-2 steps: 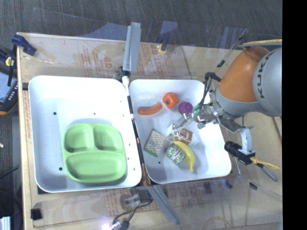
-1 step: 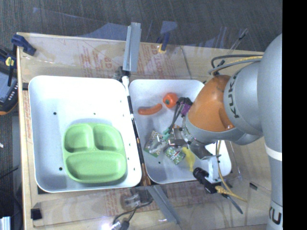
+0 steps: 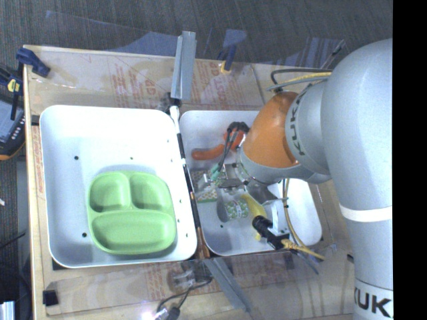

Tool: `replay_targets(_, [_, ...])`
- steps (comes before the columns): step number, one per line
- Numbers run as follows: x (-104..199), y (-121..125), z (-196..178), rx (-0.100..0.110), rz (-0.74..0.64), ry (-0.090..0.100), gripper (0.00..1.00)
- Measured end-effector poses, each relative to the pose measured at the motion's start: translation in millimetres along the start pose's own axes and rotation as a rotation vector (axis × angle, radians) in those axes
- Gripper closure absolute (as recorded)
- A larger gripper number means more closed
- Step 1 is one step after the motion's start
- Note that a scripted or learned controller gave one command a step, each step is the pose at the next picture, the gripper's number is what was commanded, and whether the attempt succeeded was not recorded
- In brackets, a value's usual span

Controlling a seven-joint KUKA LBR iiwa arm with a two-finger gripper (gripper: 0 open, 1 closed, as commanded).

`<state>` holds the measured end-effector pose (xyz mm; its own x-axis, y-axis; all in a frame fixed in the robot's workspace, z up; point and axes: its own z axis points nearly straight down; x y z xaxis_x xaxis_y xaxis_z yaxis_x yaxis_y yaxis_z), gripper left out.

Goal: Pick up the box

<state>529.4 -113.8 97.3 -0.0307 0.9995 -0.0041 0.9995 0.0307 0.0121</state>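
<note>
— Grey arm (image 3: 360, 145) covered most of the right bin (image 3: 303, 229); little free room there. The box (image 3: 235, 209) lay near its middle, beside the hand (image 3: 230, 179).

— Hand open or closed?

— I could not tell. Two bins; one green tray (image 3: 131, 212) in the left bin (image 3: 67, 145).

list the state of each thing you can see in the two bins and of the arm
green divided plate: flat in the left bin, upright
right bin: holds a jumble of small items
orange-handled tool: lying flat near the right bin's back
arm: reaching down over the right bin
box: cannot pick it out in the clutter
</note>
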Motion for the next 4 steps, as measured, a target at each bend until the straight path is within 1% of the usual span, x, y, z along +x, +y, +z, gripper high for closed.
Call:
replay_targets(1, [0.2, -0.1, -10.0, 0.004, -0.007, 0.001, 1.00])
replay_targets(2, [0.3, -0.1, -10.0, 0.004, -0.007, 0.001, 0.00])
replay_targets(3, [-20.6, 71.5, 2.0, 0.006, 0.021, 0.005, 0.00])
replay_targets(4, [0.9, 45.9, -0.5, -0.002, -0.187, -0.008, 0.00])
